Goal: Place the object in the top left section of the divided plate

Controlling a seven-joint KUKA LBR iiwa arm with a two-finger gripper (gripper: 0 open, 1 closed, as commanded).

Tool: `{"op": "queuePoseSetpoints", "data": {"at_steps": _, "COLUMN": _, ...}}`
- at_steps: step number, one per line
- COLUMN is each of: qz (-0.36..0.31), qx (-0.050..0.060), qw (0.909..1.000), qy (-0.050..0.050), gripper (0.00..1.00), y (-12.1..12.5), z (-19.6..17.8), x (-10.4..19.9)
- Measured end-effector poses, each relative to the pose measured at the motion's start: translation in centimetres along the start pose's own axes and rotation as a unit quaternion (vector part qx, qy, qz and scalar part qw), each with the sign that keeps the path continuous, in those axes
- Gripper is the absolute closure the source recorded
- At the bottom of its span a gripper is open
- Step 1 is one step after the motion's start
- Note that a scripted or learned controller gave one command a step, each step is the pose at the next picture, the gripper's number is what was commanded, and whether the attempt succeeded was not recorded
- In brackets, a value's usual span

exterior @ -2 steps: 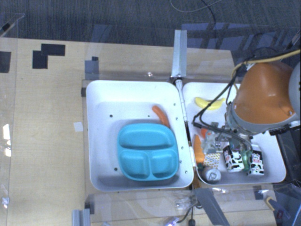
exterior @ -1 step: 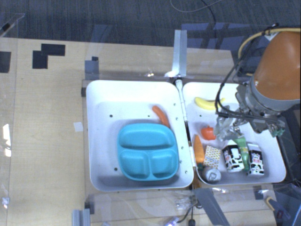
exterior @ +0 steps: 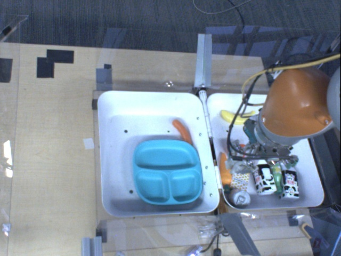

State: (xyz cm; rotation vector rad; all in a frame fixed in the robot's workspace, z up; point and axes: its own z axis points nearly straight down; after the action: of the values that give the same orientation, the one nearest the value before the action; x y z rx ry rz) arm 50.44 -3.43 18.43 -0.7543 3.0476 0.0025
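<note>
Bins sit side by side on the bench (exterior: 53,143). The left bin (exterior: 114,116) holds a blue divided plate (exterior: 168,172) with all sections bare, and an orange sausage (exterior: 182,131) lies just beyond the plate's far right rim, touching or nearly so. The arm (exterior: 295,105) hangs over the right bin (exterior: 314,191), with the end effector (exterior: 264,152) low among clutter: a banana (exterior: 234,116), a carrot (exterior: 226,172), cow-patterned cans (exterior: 277,180) and a grey cap (exterior: 241,198). Whether it grips anything cannot be told.
</note>
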Motion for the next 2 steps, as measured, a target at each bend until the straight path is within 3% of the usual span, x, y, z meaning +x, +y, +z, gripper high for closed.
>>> {"op": "queuePoseSetpoints", "data": {"at_steps": 1, "qz": -0.088, "qx": 0.000, "qw": 0.9961, "qy": -0.001, "gripper": 1.00, "y": -0.4, "z": 0.1, "x": 1.2}}
{"op": "queuePoseSetpoints", "data": {"at_steps": 2, "qz": -0.055, "qx": 0.001, "qw": 0.9985, "qy": -0.001, "gripper": 1.00, "y": -1.5, "z": 0.0, "x": 1.2}}
